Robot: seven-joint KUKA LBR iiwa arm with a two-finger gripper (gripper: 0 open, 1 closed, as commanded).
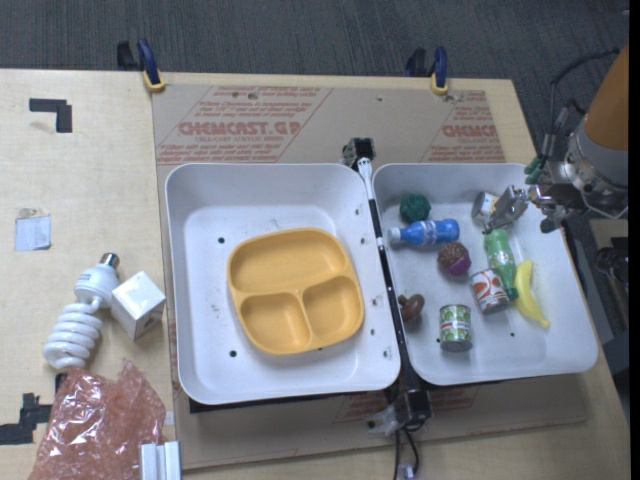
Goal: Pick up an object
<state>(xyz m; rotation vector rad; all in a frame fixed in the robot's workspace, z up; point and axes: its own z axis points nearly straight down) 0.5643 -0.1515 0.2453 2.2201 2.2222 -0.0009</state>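
The right bin (pixel 560 353) holds several small objects: a dark green ball (pixel 415 208), a blue and white bottle (pixel 425 233), a purple ball (pixel 454 259), a green bottle (pixel 499 253), a red and white can (pixel 489 290), a yellow banana (pixel 529 293), a green can (pixel 455 326) and a brown lump (pixel 411 308). My gripper (pixel 503 209) hangs at the bin's upper right, just above the top end of the green bottle. I see nothing lifted off the bin floor.
The left bin (pixel 195 268) holds a yellow divided tray (pixel 295 290). On the bench to the left lie a spiral light bulb (pixel 80 318), a white cube (pixel 138 303) and a crumpled pink bag (pixel 95 428). Clamps (pixel 150 66) stand at the board's far edge.
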